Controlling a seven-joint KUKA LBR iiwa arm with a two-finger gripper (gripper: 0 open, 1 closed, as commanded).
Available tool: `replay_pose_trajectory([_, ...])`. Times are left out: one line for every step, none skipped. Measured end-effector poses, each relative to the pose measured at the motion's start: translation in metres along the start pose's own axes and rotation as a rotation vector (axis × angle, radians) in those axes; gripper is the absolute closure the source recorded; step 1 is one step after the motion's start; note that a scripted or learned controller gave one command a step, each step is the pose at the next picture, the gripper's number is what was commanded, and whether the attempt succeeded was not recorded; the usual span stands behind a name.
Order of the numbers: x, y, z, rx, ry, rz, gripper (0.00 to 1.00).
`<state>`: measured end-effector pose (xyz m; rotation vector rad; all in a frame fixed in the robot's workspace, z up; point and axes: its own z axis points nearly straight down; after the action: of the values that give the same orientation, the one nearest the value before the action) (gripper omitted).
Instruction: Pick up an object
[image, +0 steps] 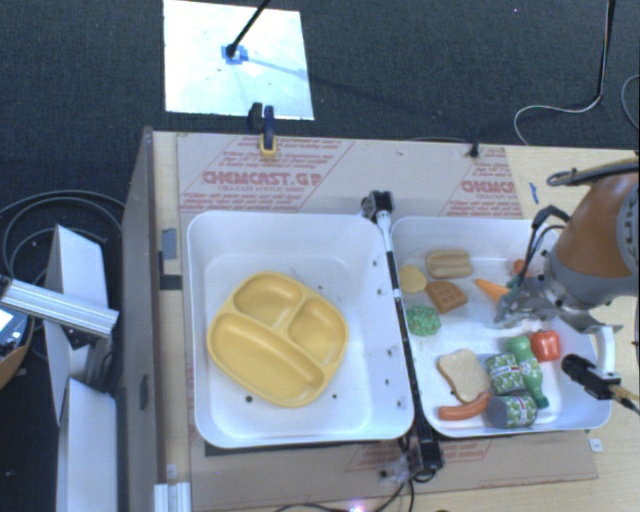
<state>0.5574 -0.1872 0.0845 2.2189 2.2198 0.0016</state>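
While our hand (515, 310) hovers, grip state unclear, carrot (490, 288) just left, tomato (545, 345) below: crowding may cause glancing miss.

The grey KUKA arm (612, 268) has a rounded, smooth casing with a broad orange band (600, 222) wrapping its upper part. Thin dark cables (540, 225) loop along its left side. At its lower end sits a small grey metal two-finger gripper (517, 308) with a dull sheen.
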Motion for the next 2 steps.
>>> replay_pose_trajectory([0.0,0.001,-0.01,-0.002,0.0,0.0,1.0])
replay_pose_trajectory([0.0,0.002,-0.021,-0.005,-0.001,0.0,1.0])
